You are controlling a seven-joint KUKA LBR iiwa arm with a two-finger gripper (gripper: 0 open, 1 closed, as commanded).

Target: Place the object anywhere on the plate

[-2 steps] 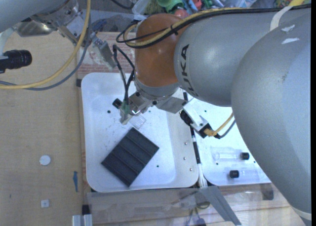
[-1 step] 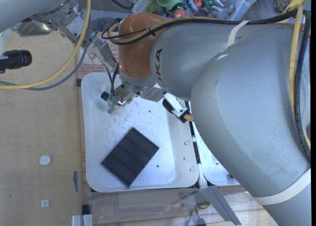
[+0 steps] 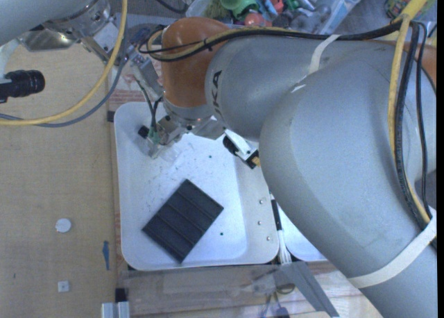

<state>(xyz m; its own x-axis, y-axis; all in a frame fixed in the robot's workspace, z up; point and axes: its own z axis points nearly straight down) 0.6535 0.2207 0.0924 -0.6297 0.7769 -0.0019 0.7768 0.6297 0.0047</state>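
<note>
The end effector (image 3: 154, 144) is hovering at the white bin's (image 3: 132, 240) far corner (grip state I cannot tell), while the dark ribbed plate (image 3: 183, 219) is lying nearer the camera, bearing nothing yet.

no readable text, label or number shows on anything here.
</note>
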